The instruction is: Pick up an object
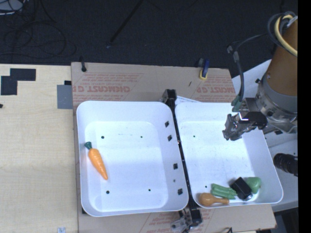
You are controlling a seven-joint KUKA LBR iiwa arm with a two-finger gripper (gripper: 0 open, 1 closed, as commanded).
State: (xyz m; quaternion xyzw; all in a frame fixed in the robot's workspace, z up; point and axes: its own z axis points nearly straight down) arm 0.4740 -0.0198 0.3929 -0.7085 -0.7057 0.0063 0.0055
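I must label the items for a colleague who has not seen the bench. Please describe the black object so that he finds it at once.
Start at the right bin and go to its near right corner, where a few toys lie together. The black object is a small blocky piece lying between a green vegetable and a rounder green piece; it is the only dark item there.

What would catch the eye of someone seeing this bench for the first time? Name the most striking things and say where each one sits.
The bright orange carrot stands out, lying alone near the left wall of the left bin. Next comes the grey arm reaching in from the right, its gripper over the upper right part of the right bin. A small cluster sits in that bin's lower right corner: a green vegetable, a black block and an orange-brown gourd-shaped piece.
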